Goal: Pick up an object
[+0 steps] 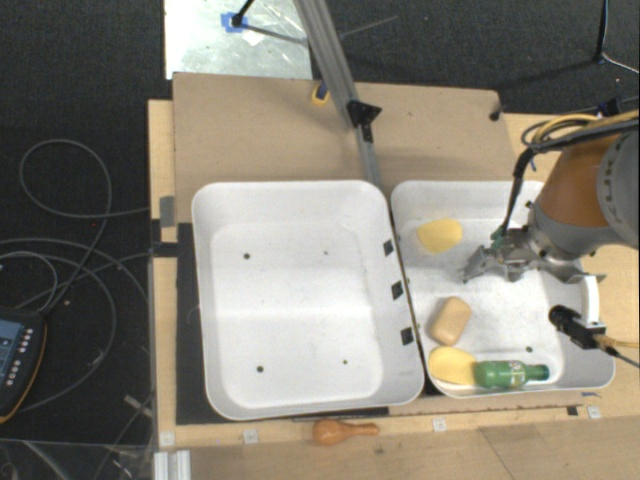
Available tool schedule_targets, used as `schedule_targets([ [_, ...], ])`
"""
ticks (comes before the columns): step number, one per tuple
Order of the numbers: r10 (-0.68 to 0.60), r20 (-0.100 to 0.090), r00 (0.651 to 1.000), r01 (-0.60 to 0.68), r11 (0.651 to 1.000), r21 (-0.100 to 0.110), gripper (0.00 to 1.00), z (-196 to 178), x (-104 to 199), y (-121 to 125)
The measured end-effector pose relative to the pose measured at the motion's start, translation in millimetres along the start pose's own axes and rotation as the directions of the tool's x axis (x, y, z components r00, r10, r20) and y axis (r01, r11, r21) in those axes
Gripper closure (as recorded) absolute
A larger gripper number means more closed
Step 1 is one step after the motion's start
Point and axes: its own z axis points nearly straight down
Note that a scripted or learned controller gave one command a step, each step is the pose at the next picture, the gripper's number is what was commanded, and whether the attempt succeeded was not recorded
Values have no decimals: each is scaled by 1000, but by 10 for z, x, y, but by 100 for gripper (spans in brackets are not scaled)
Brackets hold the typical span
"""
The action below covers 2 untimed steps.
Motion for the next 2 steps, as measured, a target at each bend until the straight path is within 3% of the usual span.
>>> schedule_targets([
  [1,0,0,1000,0,1000,-4,100,-121,-4,13],
  [2,-5,1,1000,5,1000,-6,100,-587,47,84],
])
